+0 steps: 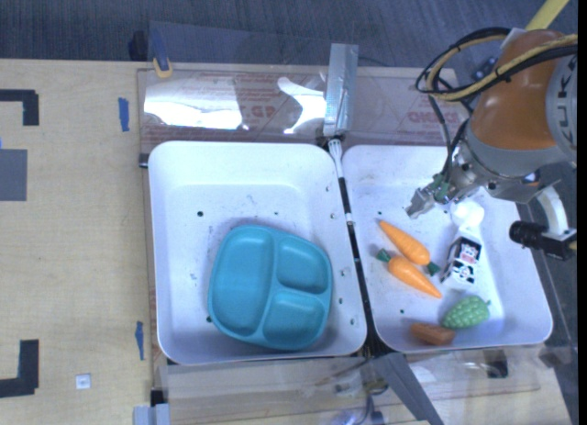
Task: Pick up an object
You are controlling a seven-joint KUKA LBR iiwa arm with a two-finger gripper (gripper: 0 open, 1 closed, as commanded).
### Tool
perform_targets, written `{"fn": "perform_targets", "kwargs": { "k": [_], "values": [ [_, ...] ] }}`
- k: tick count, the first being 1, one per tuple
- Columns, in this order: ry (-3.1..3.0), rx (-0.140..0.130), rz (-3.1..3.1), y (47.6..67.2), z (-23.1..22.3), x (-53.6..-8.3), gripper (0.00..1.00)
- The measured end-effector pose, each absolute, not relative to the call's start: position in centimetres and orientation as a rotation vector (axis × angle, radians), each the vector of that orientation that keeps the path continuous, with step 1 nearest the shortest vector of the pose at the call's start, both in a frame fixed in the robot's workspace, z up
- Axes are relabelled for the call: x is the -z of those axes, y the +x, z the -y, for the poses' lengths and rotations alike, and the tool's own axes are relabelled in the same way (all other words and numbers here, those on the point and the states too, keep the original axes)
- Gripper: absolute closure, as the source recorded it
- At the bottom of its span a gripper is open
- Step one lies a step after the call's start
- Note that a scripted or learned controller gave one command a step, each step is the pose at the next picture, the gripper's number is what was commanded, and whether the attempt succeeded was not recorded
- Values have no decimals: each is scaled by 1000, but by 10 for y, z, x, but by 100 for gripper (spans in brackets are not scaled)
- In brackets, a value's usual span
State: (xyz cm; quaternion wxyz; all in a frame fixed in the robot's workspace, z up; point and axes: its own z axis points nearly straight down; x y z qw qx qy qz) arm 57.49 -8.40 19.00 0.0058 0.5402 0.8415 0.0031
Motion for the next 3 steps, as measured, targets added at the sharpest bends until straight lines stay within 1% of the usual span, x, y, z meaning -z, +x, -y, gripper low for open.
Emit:
{"fn": "perform_targets", "kwargs": {
  "k": [1, 2, 3],
  "values": [
    [1442, 3, -2796, 499, 109, -95, 100],
    [1796, -6, -2571, 544, 38, -186, 100],
    [952, 0, -2994, 504, 62, -185, 100]
  ]
}}
